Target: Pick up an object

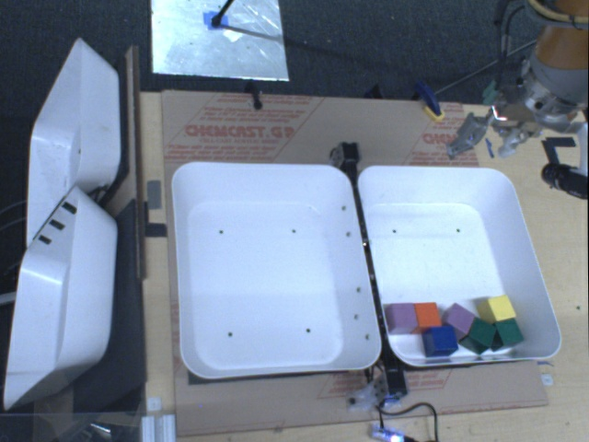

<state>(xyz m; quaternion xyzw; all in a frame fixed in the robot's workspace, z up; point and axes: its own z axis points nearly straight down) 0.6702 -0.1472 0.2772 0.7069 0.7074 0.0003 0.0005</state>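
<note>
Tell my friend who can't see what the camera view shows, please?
Small colored blocks, among them an orange block, a yellow block and a blue block, huddle in the near corner of the right bin. The gripper hangs beyond its far edge, by the left bin.

Two bins sit side by side on the desk (276,118). A cluster of blocks (453,326) crowds the near edge of the right bin (515,201), while the claw (486,136) hangs beyond its far right corner.
</note>
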